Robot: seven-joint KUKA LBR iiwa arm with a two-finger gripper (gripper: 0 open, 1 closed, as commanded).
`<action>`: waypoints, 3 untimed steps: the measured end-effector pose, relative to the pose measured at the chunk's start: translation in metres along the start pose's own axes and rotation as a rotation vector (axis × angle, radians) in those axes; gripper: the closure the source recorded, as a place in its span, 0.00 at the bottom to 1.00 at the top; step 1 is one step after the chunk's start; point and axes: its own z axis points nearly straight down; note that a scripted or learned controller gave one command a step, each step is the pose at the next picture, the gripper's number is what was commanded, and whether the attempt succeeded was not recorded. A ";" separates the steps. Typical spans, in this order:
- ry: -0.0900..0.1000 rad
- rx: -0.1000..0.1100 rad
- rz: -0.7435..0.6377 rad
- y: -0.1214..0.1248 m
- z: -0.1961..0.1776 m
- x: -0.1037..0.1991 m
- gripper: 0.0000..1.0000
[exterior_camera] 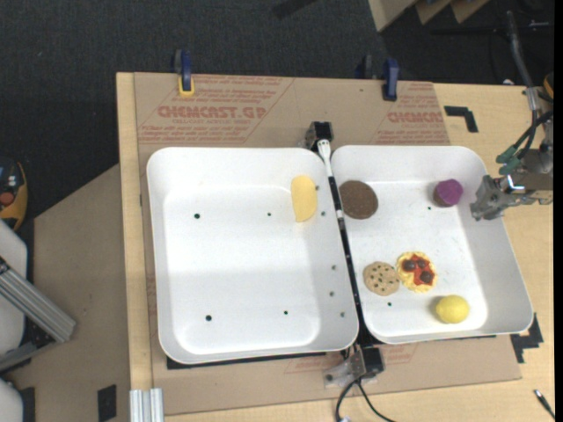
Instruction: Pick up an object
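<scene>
pincer [486, 202] beside purple ball [449, 192]

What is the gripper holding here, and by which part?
Nothing is seen held. The gripper sits at the right bin's right rim, beside the purple ball, apart from it.

Two blue clamps [184, 62] grip the brown board [264, 104]

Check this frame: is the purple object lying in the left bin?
No. The purple object sits in the right bin, near its far right corner, while the left bin holds a pale yellow piece.
</scene>
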 end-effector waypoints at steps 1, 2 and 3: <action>-0.001 -0.019 -0.006 0.001 -0.194 0.031 1.00; 0.003 0.020 -0.007 0.005 0.050 0.106 1.00; 0.002 0.007 0.004 -0.001 0.065 0.039 1.00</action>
